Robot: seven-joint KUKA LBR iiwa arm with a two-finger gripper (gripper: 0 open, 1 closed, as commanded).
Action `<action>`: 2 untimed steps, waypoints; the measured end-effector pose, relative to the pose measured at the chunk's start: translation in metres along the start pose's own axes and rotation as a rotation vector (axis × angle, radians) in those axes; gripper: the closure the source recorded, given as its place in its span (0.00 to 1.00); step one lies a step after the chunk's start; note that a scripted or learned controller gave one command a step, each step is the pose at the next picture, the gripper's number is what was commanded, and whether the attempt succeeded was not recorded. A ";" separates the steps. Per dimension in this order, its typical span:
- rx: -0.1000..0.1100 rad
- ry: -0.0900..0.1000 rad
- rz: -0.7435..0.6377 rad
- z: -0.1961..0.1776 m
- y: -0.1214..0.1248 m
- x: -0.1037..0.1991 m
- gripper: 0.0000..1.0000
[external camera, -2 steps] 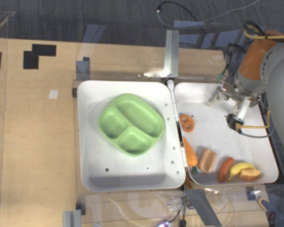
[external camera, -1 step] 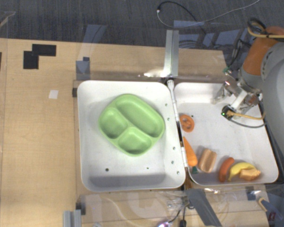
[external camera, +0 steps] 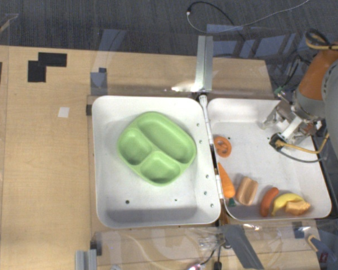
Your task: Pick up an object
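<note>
Camera view: the bench (external camera: 39,167) carries two shallow white bins side by side. The left bin (external camera: 110,204) holds a green divided plate (external camera: 156,147), three compartments, lying flat near the bin's centre. The right bin (external camera: 253,122) holds the loose items, all grouped toward its 6 o'clock side: an orange round slice (external camera: 222,145) near the dividing wall at 9 o'clock; an orange carrot (external camera: 226,183) lying along that wall at about 7 o'clock; a tan bread-like roll (external camera: 247,190) just beside the carrot; and at 5 o'clock a red-orange piece (external camera: 268,200), a yellow banana (external camera: 286,201) and a tan chunk (external camera: 298,207) touching one another. The arm enters from 3 o'clock, orange band (external camera: 317,75) uppermost. The gripper (external camera: 280,129) sits over the right bin's 2 o'clock area, well apart from every item. Nothing lies between its fingers; whether they stand open or closed cannot be told.
</note>
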State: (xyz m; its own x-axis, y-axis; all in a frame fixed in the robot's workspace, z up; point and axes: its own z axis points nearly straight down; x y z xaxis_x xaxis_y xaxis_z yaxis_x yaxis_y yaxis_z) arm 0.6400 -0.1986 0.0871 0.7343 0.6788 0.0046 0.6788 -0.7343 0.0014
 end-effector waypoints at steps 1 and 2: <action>-0.001 0.002 -0.025 -0.001 -0.019 -0.020 0.00; -0.004 0.002 -0.157 -0.001 -0.071 0.065 0.00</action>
State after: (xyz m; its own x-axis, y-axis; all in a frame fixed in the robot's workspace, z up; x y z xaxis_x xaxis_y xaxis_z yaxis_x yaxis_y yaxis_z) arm 0.6395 -0.1029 0.0880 0.6191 0.7853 0.0059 0.7852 -0.6192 0.0059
